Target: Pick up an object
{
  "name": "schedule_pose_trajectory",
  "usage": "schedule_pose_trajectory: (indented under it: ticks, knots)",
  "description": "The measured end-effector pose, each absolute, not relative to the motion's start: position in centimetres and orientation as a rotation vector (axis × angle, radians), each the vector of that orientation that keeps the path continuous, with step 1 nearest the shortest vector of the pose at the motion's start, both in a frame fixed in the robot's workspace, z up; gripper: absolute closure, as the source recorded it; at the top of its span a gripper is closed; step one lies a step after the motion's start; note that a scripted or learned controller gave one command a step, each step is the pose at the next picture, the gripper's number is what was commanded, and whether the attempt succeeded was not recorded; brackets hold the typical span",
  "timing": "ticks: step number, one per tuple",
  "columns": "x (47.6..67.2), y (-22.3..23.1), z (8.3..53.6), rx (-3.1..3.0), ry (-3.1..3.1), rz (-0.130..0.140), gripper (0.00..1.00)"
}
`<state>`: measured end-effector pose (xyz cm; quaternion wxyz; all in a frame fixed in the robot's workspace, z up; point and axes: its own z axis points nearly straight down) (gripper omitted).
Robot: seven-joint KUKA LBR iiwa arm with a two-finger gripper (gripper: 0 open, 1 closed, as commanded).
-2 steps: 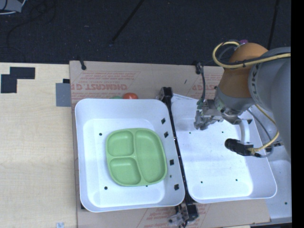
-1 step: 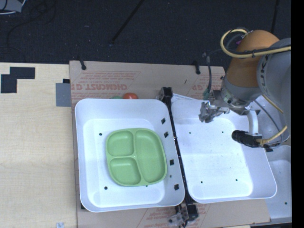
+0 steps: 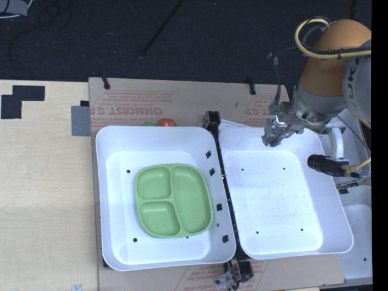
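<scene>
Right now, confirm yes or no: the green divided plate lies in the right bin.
No, the green divided plastic plate lies in the left white bin.

We're looking down from a single fixed camera above the desk (image 3: 42, 193), tilted at a slant so the dark floor beyond the far edge fills the top of the frame. It sits far enough back to take in both white bins, the left bin (image 3: 115, 156) and the right bin (image 3: 330, 223), whole. The arm (image 3: 333, 59) comes in from the upper right.
</scene>
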<state>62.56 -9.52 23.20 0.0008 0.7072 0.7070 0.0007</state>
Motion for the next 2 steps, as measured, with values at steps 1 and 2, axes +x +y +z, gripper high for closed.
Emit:
schedule_pose_trajectory:
  ticks: [1, 2]
  knots:
    - [58.9, -5.7, 22.4, 2.223, 2.228, -0.004, 1.00]
    - [56.5, -2.2, 22.0, 2.223, 2.228, -0.005, 1.00]
